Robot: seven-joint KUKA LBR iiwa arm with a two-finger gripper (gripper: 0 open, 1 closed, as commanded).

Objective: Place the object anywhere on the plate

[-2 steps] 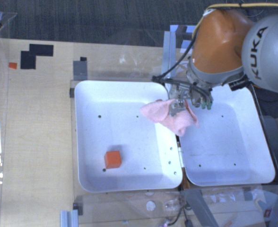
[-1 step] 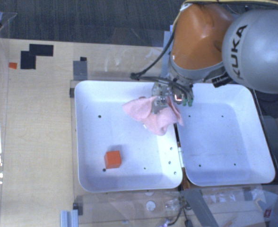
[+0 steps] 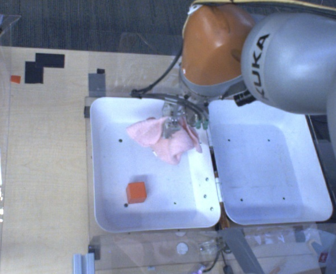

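Observation:
A small orange block lies in the left bin, toward its front left. A pink crumpled cloth-like piece lies in the same bin's upper middle. My gripper hangs under the orange wrist band, right over the pink piece's upper right part and close to the bin's right wall. The gripper's body hides part of the pink piece. The orange block sits well apart from the gripper, to its lower left.
The right bin lies beside the left one, sharing a narrow gap. The big grey arm covers the right bin's back edge. Black markers and an orange square sit on the bench at far left.

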